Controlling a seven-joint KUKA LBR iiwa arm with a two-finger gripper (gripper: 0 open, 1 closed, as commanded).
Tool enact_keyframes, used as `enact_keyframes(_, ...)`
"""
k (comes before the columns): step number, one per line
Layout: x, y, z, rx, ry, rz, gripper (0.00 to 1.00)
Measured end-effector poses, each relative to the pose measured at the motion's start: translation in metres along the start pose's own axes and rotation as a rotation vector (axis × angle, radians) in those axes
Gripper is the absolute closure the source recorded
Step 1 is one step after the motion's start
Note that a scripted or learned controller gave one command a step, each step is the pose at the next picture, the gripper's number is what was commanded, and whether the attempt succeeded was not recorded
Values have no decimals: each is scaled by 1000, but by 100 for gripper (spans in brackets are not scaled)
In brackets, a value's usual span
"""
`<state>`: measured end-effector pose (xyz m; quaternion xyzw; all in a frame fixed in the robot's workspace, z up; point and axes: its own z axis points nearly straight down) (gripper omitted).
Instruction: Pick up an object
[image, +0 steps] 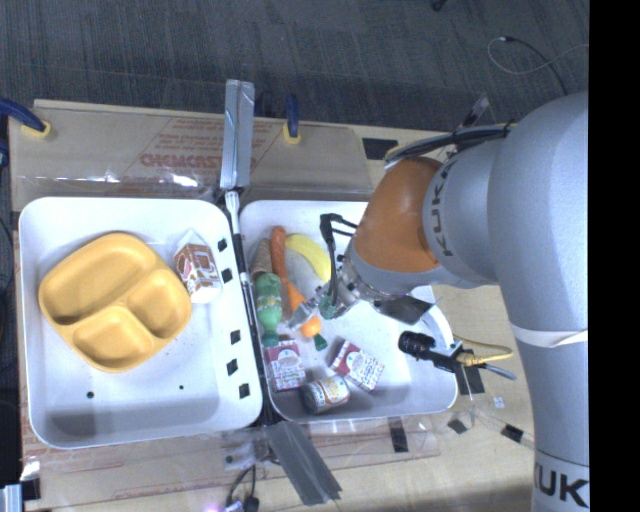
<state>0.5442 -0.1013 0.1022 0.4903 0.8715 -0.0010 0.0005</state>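
Where gripper (328, 300) hangs, carrot (284, 268) seemingly just left.

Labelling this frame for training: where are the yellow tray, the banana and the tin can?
yellow tray (113, 298), camera view, on its middle ridge.
banana (311, 256), camera view, on its middle.
tin can (324, 392), camera view, on its side.

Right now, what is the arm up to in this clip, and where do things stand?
The KUKA arm has reached into the right bin, its gripper low among the toys: a banana, a carrot, a green bottle, a small can and two red cartons. Nothing is visibly held between its fingers. The left bin holds a yellow divided tray and another small carton.
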Motion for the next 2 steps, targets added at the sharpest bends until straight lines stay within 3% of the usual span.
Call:
enact_keyframes(1,-28,-5,10,-1,1,143,100)
enact_keyframes(2,29,32,-114,1,3,413,100)
